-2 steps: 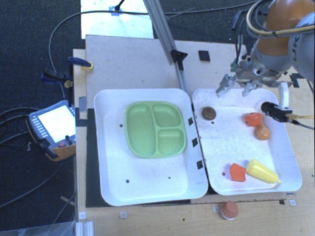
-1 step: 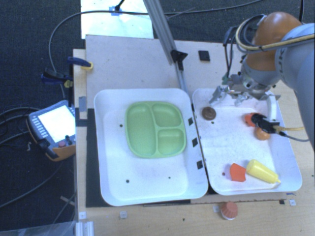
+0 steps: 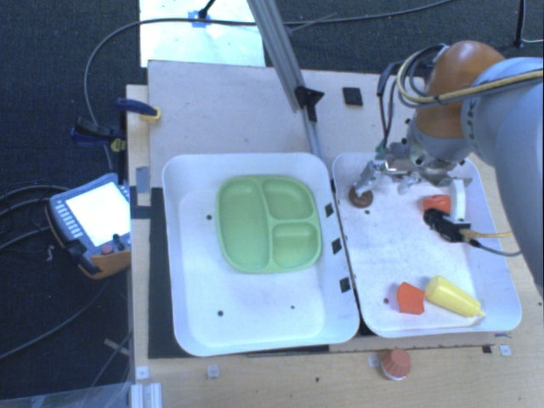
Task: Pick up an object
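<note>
One pincer (image 3: 367, 184) hangs low in the right bin (image 3: 374, 262); its finger state I cannot tell. Just beneath its tip lies a brown disc (image 3: 361, 198); an orange block (image 3: 437, 203) sits to its right.

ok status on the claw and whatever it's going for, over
Claw low in the right bin, over a small brown round piece. Nothing seen held. Orange block and yellow cone lie apart, near corner.

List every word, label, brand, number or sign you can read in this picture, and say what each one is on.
No text can be read.
Teach pendant left of the bench: its lit screen is washed out white; its buttons are too small to read.
Green divided plate, white bins, orange piece and yellow cone: no marks seen.
Arm: no brand lettering shows.
</note>
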`<state>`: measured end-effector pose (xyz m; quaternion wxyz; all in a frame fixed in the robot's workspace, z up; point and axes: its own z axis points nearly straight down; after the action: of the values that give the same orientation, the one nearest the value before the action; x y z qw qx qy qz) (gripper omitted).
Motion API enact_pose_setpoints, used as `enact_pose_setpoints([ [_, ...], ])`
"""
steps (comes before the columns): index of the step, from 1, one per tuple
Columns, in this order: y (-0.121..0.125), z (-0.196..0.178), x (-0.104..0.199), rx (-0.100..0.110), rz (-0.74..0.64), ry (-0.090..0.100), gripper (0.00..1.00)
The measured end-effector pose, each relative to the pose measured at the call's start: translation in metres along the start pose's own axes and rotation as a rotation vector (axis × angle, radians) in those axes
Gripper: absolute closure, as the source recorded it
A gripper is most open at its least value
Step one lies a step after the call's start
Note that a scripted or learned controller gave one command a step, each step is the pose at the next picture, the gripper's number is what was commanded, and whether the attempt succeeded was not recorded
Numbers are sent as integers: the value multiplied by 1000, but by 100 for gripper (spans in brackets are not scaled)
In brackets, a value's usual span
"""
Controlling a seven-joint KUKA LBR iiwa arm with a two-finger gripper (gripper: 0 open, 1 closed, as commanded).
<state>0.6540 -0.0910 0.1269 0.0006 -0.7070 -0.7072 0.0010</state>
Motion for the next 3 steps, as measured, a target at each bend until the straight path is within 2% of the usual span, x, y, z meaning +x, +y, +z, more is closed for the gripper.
enact_pose_setpoints([
  [1,2,-14,0,-7,0,0,100],
  [2,-2,-61,-2,-9,1,0,100],
  [3,-1,-88,-2,-8,-3,0,100],
])
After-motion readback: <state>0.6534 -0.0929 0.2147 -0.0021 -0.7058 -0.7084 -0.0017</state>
